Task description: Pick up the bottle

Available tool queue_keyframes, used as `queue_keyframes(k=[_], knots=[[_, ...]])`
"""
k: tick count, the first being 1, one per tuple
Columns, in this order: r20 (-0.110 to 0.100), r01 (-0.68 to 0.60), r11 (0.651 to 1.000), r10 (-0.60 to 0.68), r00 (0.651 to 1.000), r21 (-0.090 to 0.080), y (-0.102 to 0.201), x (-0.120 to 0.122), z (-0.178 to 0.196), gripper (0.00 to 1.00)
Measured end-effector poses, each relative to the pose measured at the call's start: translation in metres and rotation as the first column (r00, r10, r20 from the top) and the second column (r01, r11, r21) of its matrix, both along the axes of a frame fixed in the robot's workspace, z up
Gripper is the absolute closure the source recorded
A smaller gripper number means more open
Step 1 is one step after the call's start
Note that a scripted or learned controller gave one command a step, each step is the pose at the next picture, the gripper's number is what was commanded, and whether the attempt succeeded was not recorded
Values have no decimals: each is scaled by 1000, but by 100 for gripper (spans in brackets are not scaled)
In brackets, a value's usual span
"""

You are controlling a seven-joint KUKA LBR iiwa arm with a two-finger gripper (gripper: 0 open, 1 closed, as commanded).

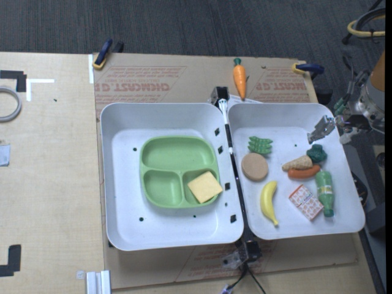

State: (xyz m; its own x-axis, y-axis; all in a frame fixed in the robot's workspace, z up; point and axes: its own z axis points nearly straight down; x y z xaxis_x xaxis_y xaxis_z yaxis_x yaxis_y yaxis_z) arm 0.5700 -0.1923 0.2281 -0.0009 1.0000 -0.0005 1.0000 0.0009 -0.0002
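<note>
Gripper [328, 127] is being held spread, nothing pinched, at two o'clock over the right bin [349, 222]. Bottle [324, 193] is being left lying at four o'clock, well apart.

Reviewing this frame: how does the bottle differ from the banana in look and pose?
The bottle is green with a pale label; the banana is plain yellow. The bottle is straight-sided, the banana curved. The bottle lies by the right bin's right wall, next to the small carton; the banana lies nearer the bin's middle, below the round brown piece. Both lie flat, running roughly top to bottom in the view.
</note>
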Motion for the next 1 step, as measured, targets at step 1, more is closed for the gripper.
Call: queue_keyframes(k=[1], knots=[[1, -2, 1000, 2, 1000, -1, 0, 0, 10, 100]])
